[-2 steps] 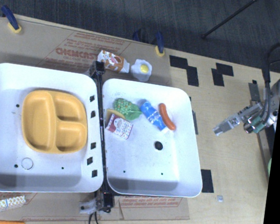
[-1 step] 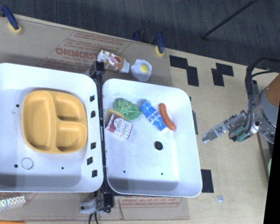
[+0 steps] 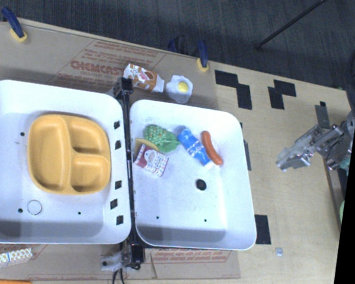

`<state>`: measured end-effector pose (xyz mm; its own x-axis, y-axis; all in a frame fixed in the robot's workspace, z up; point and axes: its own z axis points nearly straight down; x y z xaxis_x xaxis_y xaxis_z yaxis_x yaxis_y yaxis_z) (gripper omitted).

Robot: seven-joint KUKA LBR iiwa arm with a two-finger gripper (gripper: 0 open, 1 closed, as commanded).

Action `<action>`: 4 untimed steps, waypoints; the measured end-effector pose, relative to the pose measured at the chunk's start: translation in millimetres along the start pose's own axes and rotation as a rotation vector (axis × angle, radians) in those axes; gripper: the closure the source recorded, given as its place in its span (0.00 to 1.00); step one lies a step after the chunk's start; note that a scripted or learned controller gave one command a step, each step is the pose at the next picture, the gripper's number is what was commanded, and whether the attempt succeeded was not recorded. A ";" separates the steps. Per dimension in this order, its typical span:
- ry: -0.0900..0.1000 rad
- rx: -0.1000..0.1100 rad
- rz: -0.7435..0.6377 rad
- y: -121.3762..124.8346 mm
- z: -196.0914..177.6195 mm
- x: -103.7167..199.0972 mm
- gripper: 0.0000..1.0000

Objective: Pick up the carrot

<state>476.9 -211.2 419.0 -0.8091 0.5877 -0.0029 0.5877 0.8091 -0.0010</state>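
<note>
Two white bins sit side by side. The right bin [image 3: 221, 203] holds one carrot [image 3: 212, 148] beside one blue bottle [image 3: 193, 144]; the left bin [image 3: 0, 146] holds one yellow tray [image 3: 69, 154]. The gripper [image 3: 295, 156] hovers right of the bins over the bench, nothing visibly held; its opening cannot be judged

Grey metallic end effector [image 3: 295, 158], angular fingers
</note>
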 end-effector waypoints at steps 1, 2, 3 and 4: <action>0.006 0.000 0.106 15.4 183.9 12.6 1.00; 0.000 0.000 0.015 0.0 58.0 -0.1 1.00; -0.001 0.000 -0.371 0.4 7.3 -0.4 1.00; 0.005 -0.002 -0.577 42.5 187.6 31.9 1.00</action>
<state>476.5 -158.6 231.3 -0.9987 0.0509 0.0023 0.0509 0.9987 0.0009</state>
